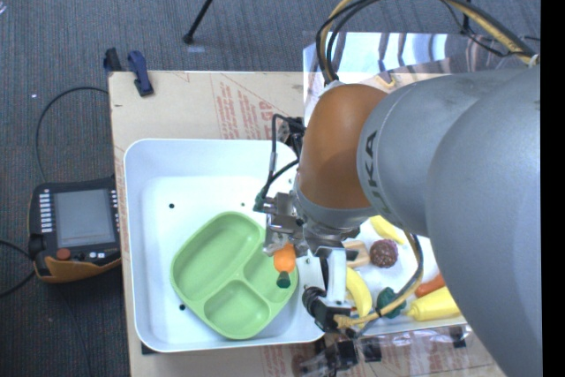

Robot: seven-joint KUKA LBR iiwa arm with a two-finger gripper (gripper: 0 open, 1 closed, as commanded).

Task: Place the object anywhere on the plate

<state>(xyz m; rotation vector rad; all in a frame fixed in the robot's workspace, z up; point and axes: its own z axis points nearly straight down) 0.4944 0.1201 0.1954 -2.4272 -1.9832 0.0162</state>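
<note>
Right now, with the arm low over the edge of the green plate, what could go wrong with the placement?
1. The small orange object sits at the green plate's right rim, so it might land outside on the white bin floor.
2. The claw is hidden under the arm, so grip cannot be confirmed.

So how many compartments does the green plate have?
3. The green plate has one large compartment across its upper left and two smaller ones along its lower right, at and. The gripper overhangs the right one, so its far edge is hidden.
</note>
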